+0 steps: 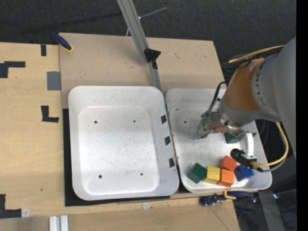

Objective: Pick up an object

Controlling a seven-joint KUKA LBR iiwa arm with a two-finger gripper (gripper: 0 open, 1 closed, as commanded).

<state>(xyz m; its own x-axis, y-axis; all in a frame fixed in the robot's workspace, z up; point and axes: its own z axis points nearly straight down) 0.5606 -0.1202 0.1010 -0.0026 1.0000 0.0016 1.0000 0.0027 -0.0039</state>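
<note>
My gripper [206,128] hangs low over the middle of the right bin [185,107], with the grey arm and its orange band [240,91] reaching in from the right. A small red piece [221,127] shows right beside the gripper, and I cannot tell if it is held. A teal block [231,137] lies just right of it. Along the bin's front edge sit a green cube [196,172], a yellow cube [212,174], an orange block [226,171] and a blue block [244,173].
The left bin [115,143] sits beside the right one. A slanted metal pole [137,25] crosses the bench behind both bins. A black and yellow cable [250,162] runs near the blocks at the right.
</note>
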